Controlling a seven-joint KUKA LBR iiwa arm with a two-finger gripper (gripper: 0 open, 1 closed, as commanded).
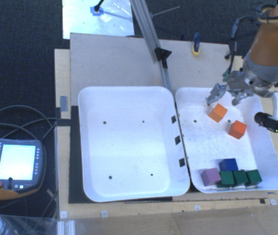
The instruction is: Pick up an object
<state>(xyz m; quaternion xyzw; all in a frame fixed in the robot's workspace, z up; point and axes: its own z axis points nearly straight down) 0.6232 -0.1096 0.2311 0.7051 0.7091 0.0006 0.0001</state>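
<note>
The right bin [266, 146] holds several blocks. An orange cube [218, 112] lies near its far edge, and a second orange cube [237, 129] sits a little nearer and to the right. Along the bin's near edge a blue block [228, 164], two green blocks [227, 178] [251, 176] and a purple block [210, 176] are clustered. My gripper [225, 97] hovers over the bin's far edge, just above the first orange cube. It is open, its fingers spread wide with nothing between them.
The left bin [87, 131] stands beside the right one, with black clips [177, 140] along the shared wall. A slanted metal pole [146, 21] crosses the back of the bench. A teach pendant [13, 168] lies at the far left.
</note>
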